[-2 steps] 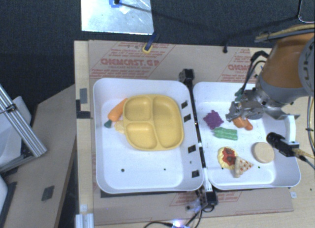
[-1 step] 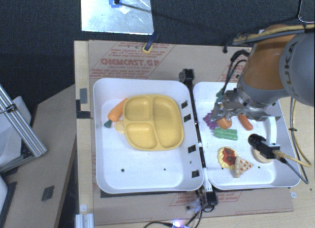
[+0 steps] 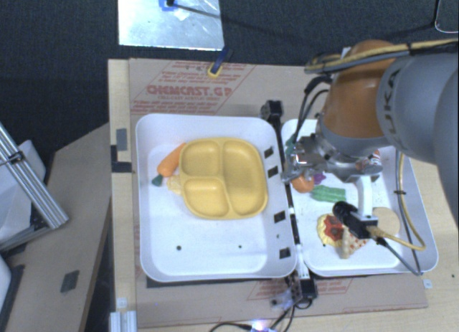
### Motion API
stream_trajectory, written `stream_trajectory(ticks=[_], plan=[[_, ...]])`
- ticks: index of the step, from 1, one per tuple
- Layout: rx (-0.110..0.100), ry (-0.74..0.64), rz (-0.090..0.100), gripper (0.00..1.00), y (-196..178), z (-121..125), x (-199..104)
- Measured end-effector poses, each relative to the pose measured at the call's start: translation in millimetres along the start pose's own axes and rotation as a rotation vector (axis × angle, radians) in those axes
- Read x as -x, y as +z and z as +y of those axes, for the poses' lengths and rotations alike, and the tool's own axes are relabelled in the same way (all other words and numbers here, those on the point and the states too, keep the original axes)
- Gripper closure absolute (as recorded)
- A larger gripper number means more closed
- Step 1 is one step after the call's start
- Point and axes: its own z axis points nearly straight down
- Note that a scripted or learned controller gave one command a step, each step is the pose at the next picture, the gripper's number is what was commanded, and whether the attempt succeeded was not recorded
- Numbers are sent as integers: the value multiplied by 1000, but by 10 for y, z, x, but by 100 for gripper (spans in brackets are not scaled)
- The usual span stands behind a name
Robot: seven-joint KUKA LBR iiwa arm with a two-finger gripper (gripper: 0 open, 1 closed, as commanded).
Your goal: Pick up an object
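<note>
Jaws could not be read from above, since the grey wrist hid the gripper low over the right bin, beside the divider. Reaching seemed the step in hand; next called for settling on 1 item and closing squarely. Candidates lay close: a soft-looking orange piece, a ridged green piece, a flat pizza slice. Left bin held a glossy yellow 3-compartment plate and a tapered carrot.

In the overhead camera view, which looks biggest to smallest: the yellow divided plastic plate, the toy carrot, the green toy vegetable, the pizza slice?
1. Yellow divided plastic plate, by far the largest.
2. Toy pizza slice.
3. Orange toy carrot and green toy vegetable look about alike; the plate partly hides the carrot, so I won't rank them.
</note>
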Motion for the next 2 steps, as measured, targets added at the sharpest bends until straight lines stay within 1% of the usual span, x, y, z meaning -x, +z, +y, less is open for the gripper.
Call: stream_trajectory(ticks=[1, 2], plan=[[-2, 1, 0, 100, 53, -219, -474], [-1, 0, 0, 100, -14, -468, -960]])
